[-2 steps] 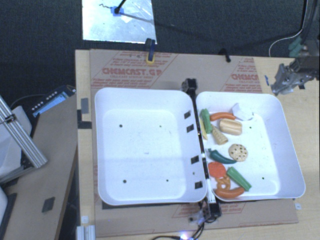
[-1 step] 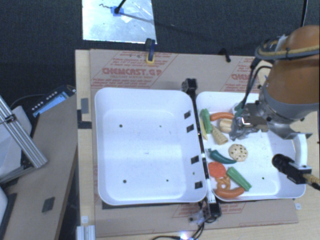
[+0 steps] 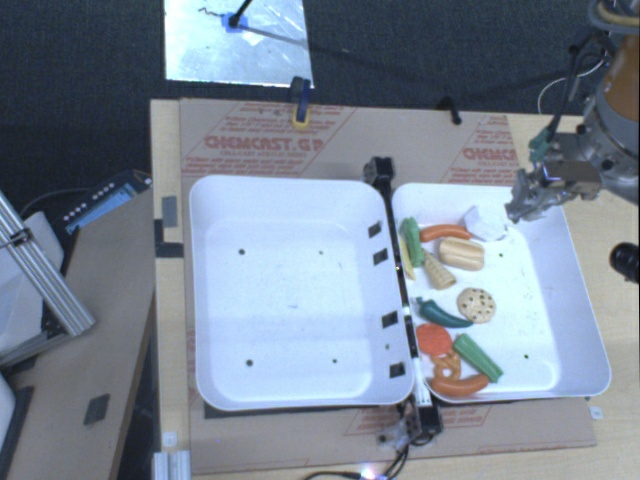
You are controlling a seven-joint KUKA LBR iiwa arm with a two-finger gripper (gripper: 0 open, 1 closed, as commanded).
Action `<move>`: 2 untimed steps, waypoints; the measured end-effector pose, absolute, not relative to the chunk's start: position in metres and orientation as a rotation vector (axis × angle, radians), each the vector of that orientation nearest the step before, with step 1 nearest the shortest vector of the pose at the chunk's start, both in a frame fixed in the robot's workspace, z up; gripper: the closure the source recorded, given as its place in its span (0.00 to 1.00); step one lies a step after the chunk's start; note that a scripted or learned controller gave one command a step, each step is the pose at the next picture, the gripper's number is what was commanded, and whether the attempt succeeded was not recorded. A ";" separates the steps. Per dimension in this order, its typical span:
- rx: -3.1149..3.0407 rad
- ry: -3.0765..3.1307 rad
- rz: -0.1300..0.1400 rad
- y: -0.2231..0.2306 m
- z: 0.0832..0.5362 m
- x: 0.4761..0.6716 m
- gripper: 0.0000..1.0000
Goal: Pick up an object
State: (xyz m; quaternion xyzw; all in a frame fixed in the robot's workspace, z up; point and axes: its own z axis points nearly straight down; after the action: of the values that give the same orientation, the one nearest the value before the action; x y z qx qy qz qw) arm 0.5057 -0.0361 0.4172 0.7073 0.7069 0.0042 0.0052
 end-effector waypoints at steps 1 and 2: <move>2.208 2.216 0.020 -0.038 0.542 0.487 1.00; 2.213 2.238 -0.008 0.036 0.424 0.486 1.00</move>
State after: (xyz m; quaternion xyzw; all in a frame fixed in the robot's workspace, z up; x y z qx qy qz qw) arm 0.4861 0.0363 0.4244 0.7031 0.7111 -0.0026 -0.0032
